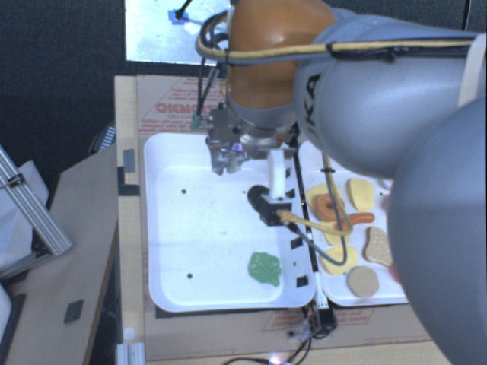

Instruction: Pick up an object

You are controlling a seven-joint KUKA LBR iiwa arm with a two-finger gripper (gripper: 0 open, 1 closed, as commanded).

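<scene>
A green leafy toy (pixel 264 268) lies in the left white bin (pixel 163 226), near its front right corner. My gripper (pixel 225 161) hangs over the far part of that bin, well behind the green toy and apart from it. Nothing shows held under it. The right bin (pixel 380 299) holds several toy foods: a yellow piece (pixel 361 194), an orange ring (pixel 327 206), a red sausage (pixel 359 219), a tan biscuit shape (pixel 377 245), a round tan disc (pixel 363 281) and a yellow wedge (pixel 342 259). The arm hides much of the right bin.
The bins sit on a cardboard sheet (pixel 171 101) on the bench. A metal plate (pixel 163 21) lies behind it. A grey stand and rail (pixel 30 211) are at the left. Small black dots mark the left bin's floor.
</scene>
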